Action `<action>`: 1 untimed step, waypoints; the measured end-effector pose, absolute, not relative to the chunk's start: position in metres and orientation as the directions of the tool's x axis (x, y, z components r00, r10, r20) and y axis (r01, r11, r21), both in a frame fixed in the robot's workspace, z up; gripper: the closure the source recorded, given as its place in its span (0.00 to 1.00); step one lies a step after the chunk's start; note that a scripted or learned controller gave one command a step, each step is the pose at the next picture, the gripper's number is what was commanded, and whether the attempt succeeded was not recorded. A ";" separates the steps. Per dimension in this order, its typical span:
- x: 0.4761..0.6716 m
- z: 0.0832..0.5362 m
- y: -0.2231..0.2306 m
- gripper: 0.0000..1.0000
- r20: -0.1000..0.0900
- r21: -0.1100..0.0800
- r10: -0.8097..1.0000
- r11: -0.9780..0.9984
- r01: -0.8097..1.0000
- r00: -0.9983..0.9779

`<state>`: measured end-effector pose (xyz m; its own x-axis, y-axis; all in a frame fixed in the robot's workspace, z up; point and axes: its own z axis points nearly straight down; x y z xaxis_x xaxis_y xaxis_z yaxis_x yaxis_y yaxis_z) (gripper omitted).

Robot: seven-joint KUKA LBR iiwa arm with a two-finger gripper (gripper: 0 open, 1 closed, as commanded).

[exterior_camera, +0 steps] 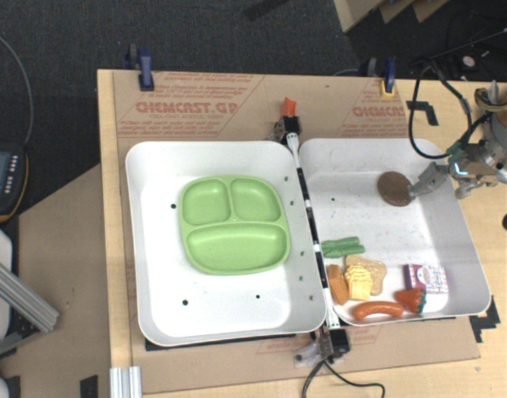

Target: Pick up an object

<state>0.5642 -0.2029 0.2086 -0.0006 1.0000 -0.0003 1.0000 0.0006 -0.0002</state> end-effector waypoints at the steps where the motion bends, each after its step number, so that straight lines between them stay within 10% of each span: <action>1: 0.661 0.116 -0.221 0.00 -0.003 0.007 1.000 0.004 1.000 -0.004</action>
<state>0.6612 -0.2213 0.1160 -0.0044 1.0000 -0.0031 1.0000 0.0044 0.0073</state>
